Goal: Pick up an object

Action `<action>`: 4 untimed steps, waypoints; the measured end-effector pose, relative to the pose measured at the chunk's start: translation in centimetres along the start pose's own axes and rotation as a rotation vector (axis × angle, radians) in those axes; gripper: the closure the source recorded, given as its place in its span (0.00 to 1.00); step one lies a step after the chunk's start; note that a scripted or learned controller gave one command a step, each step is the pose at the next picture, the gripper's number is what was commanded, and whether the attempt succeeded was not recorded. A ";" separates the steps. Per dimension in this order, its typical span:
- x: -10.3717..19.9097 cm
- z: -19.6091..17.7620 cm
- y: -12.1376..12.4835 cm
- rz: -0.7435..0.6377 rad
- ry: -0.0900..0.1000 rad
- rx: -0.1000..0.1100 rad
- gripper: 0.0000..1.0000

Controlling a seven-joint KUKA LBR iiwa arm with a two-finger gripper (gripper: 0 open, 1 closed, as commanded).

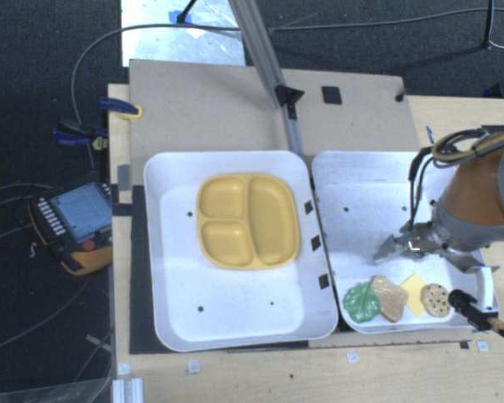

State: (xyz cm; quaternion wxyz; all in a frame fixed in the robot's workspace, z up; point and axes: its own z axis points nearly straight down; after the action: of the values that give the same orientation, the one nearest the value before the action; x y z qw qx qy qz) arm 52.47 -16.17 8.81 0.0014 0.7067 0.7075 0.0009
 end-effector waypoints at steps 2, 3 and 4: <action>-1.0 -7.4 0.2 -0.002 -0.002 -0.003 1.00; -1.0 -12.8 0.5 -0.004 -0.002 -0.004 1.00; 4.7 -12.0 0.9 -0.009 0.003 0.002 1.00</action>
State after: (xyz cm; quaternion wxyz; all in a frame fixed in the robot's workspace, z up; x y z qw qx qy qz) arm 53.28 -11.50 20.83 -0.0003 0.7034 0.7108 0.0012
